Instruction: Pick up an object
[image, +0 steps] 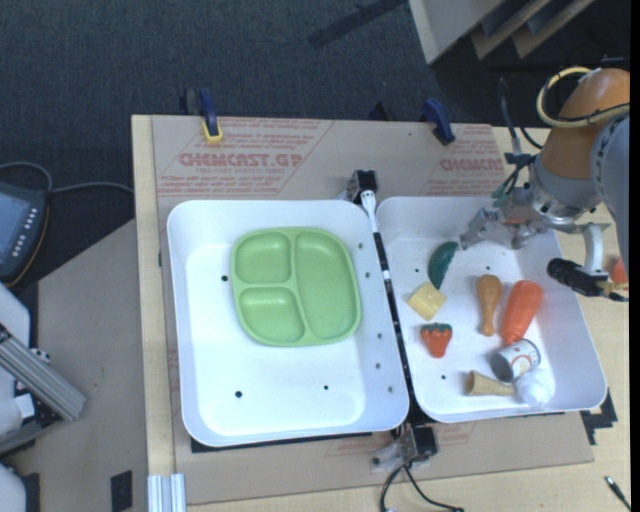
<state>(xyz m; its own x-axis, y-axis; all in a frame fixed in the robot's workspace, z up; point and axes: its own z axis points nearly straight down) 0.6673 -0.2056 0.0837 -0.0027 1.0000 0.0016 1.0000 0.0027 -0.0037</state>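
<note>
bench (160, 300): cardboard-covered top, carries both bins; blue clamps (208, 112) at its far edge.
left bin (200, 380): well away from the jaws, across the centre divider.
green divided plate (297, 285): three compartments, sits in the left bin; flat and wide, a poor pick target.
right bin (590, 375): the jaws hover over its far end.
arm (585, 120): reaches in from the right, orange band above the wrist.
gripper (497, 228): over the far part of the right bin, above bare white floor; jaw state: cannot tell, the wrist body hides the tips. Nothing visibly between them.
orange carrot (520, 310): near side of the jaws, slightly right, apart from them.
dark green vegetable (441, 263): closest item, just beside the jaws on the divider side. Likely target, my guess.
drumstick (488, 301): just left of the carrot, nearly touching it.
ice-cream cone (487, 383): far from the jaws, near end of the bin.
small can (519, 357): beside the cone, with a pale crumpled lump (535, 388) next to it.
cheese wedge (427, 300): beyond the green piece, toward the divider.
strawberry (436, 339): below the cheese.
risk 1: straight descent from here closes on bare floor; cause: the jaws are offset from every item.
risk 2: green piece is rounded; an off-centre pinch would squirt it toward the bin wall.
risk 3: carrot and drumstick lie close; a finger could land on one and shove both.
</note>
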